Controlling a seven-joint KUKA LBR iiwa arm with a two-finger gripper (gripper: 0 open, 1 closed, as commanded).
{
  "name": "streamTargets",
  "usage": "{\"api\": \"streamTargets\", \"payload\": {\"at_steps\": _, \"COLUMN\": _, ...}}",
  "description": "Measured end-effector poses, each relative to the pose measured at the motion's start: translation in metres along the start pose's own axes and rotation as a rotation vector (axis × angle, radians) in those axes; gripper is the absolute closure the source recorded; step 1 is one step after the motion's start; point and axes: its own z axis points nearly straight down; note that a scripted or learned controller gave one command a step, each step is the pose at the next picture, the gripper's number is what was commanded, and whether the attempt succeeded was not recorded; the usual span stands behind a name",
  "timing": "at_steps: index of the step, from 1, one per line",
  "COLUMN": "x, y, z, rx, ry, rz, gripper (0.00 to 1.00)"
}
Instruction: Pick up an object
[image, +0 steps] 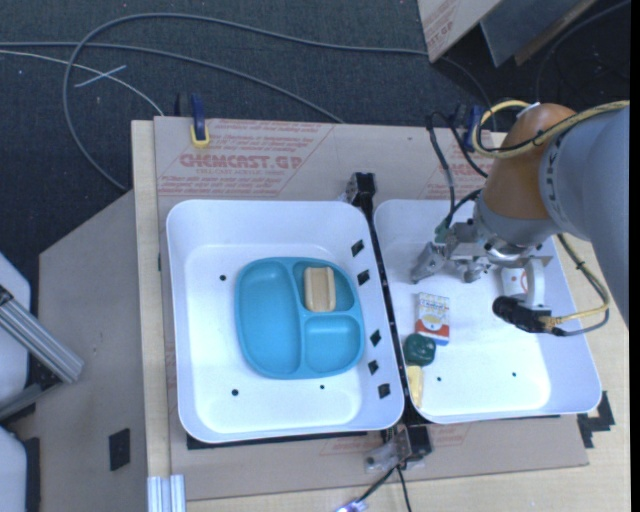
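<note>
Red lettering is printed on the brown board (262, 150) that lies under the two white bins; its large line can be read as "CHEMCAST GP", while the smaller lines around it are too fine to be made out. Print on the small carton (432, 318) in the right bin cannot be read.

A blue divided tray (295, 320) lies flat in the middle of the left bin, left of frame centre. A tan, bread-like block (319, 289) lies in its upper right compartment. In the right bin, a small white and orange packet (432, 317) lies flat near the bin's left side. Just below it sits a small dark green piece (419, 349), and below that a small yellow piece (414, 383) by the bin's lower left edge.
</note>
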Motion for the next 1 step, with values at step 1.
{"api": "streamTargets", "payload": {"at_steps": 1, "x": 0.0000, "y": 0.0015, "z": -0.0133, "rx": -0.005, "ry": 0.000, "rz": 0.000, "gripper": 1.00}}
